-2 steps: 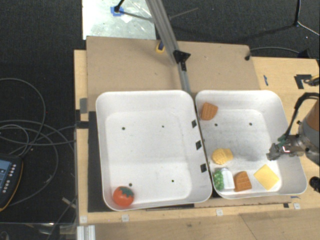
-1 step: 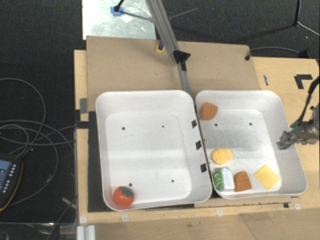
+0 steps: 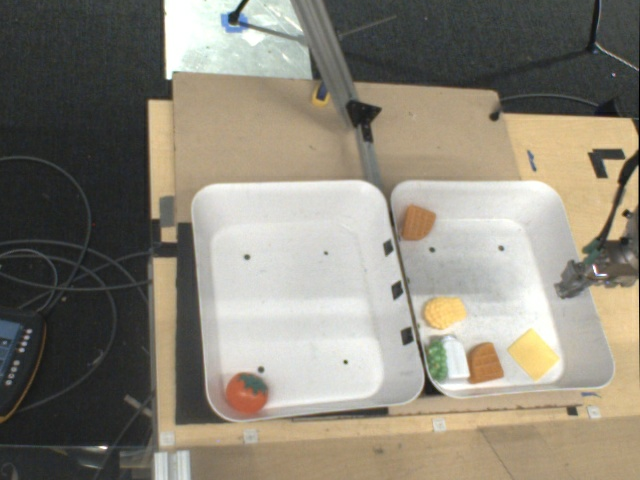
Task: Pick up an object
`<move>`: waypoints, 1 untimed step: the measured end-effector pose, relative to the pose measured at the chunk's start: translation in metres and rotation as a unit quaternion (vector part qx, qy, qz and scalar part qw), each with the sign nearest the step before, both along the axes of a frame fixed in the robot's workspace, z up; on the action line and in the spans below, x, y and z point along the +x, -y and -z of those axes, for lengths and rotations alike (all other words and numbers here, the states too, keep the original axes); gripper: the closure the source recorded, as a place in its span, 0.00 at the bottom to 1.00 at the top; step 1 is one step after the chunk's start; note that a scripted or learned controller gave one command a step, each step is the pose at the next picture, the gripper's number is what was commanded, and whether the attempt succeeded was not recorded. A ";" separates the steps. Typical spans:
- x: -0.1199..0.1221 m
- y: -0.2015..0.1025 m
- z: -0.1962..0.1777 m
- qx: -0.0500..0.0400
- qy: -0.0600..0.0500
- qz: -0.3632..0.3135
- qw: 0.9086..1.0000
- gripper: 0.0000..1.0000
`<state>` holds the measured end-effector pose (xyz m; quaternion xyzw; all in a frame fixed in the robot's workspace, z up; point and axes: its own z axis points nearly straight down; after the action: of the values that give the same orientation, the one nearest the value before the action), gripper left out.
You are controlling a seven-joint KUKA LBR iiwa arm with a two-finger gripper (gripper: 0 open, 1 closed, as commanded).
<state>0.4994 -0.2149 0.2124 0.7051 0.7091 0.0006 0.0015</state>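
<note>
Brown board forms the surface under two white bins, and the likeliest targets lie in the right bin: a yellow cheese-like block at its near right corner, with a brown bread-like piece, a green-and-white item, a yellow corn-like toy and an orange piece spread leftward. Farther out, a toy tomato rests in the left bin. Nothing appears lifted, so the whole pick seems left to do; the end effector sits at the right rim with no object at it, and I cannot tell how far it is open.
</note>
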 end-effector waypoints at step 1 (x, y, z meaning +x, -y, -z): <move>0.003 -0.060 -0.011 0.002 0.000 -0.003 1.000 1.00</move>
<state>0.5028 -0.1553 0.2232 0.7031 0.7111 0.0016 0.0002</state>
